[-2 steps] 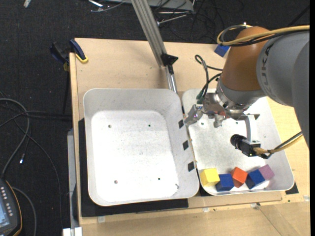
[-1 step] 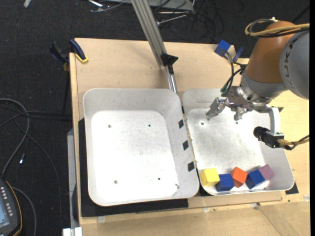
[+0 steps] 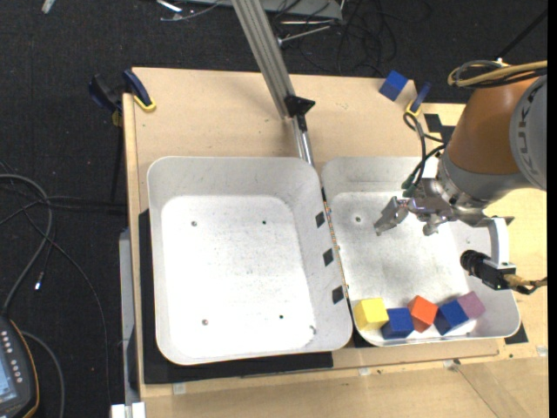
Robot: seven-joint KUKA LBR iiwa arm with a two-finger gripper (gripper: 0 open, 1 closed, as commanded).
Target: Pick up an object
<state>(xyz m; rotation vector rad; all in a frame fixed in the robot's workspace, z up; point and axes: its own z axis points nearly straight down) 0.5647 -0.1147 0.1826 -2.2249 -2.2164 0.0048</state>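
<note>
End effector (image 3: 407,218) seen over right bin (image 3: 374,197), fingers spread, nothing gripped | blocks lined along that bin's near wall, well apart from it: yellow (image 3: 372,311), blue (image 3: 399,322), orange (image 3: 424,311), second blue (image 3: 451,315), purple (image 3: 472,304) | left bin (image 3: 174,181) alongside | spare blue block (image 3: 394,84) on counter (image 3: 209,111), far edge.

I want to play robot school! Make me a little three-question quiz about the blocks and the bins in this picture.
1. True or false: the yellow block lies in the right bin.
2. How many blocks lie along that bin's near edge? A) three B) five C) seven
3. Fill in: the block between the two blue ones is ____.

Key:
1. True.
2. B: yellow, blue, orange, blue, purple.
3. Orange.
</note>
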